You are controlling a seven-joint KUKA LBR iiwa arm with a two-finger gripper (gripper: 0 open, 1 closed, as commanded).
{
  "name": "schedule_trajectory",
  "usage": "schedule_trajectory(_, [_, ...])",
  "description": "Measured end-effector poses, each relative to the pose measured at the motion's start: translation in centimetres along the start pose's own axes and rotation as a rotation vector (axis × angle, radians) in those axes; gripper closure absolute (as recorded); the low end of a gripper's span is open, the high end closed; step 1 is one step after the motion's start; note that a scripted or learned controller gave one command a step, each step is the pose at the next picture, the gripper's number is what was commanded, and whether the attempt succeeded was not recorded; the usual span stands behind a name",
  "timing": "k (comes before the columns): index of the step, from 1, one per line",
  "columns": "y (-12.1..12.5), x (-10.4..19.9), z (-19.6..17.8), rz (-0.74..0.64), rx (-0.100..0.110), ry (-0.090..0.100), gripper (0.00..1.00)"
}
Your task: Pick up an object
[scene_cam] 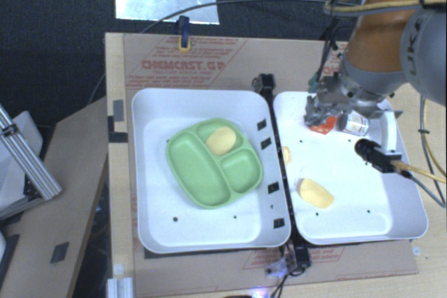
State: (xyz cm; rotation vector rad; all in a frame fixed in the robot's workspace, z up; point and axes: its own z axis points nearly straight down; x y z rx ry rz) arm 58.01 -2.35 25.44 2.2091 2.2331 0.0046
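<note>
Overhead view of the bench with two shallow white bins side by side. In the left bin we see a green divided plate lying flat near the middle. A pale yellow piece sits in the plate's small far compartment; its long left compartment and its small near-right compartment hold nothing.

The grey arm with its orange band enters from the right and bends down over the far left part of the right bin. Its end effector is low over the bin floor, directly above an orange object, which shows just beneath it on the near side. We cannot tell whether the end effector is open or closed, nor whether it touches the orange object.

Just to the right of the orange object a small labelled container lies on its side. A yellow lump rests on the bin floor towards the near left, well apart from the end effector. A small yellow fragment lies against the bin's left wall, by the divide between the two bins.

At the far edge of the bench we note a blue clamp.
</note>
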Motion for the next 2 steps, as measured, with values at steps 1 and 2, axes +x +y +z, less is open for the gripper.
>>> schedule_trajectory(1, [0.1,5.1,0.9,0.001,0.001,0.0,1.0])
schedule_trajectory(2, [1.5,11.2,1.9,0.0,0.001,0.001,1.0])
